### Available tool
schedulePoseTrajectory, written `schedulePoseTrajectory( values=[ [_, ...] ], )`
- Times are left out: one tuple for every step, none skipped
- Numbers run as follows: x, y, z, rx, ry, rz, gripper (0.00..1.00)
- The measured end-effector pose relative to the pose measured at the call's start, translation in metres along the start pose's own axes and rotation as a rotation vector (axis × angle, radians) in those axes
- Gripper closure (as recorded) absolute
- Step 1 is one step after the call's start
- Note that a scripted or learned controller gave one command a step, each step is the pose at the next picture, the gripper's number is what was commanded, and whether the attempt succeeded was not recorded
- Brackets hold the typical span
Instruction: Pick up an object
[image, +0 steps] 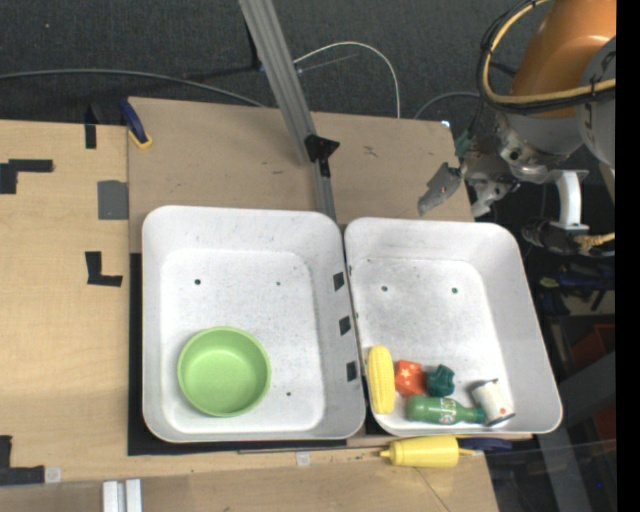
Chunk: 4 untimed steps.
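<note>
Yellow corn cob (380, 379), lengthwise, upright-lying

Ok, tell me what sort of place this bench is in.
Most likely a robotics lab test bench: a robot arm trailing cables hangs over two white bins, toy food and a green bowl lie in them, and tape marks dot the plywood top.

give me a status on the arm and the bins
Gripper above right bin's far edge, holding nothing. Toy cluster at near edge, untouched. Green bowl in left bin.
</note>
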<state>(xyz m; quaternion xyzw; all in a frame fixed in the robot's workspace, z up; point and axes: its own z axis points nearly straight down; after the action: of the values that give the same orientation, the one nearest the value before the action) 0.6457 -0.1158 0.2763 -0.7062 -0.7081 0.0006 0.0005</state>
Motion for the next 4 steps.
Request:
schedulePoseTrajectory(
  values=[
    [0.000, 0.000, 0.000, 0.000, -0.001, 0.000, 0.00],
    [0.002, 0.003, 0.064, 0.006, 0.000, 0.000, 0.00],
    [0.003, -0.002, 0.109, 0.004, -0.001, 0.000, 0.00],
    [0.010, -0.009, 0.171, 0.007, 0.000, 0.000, 0.00]
  ],
)
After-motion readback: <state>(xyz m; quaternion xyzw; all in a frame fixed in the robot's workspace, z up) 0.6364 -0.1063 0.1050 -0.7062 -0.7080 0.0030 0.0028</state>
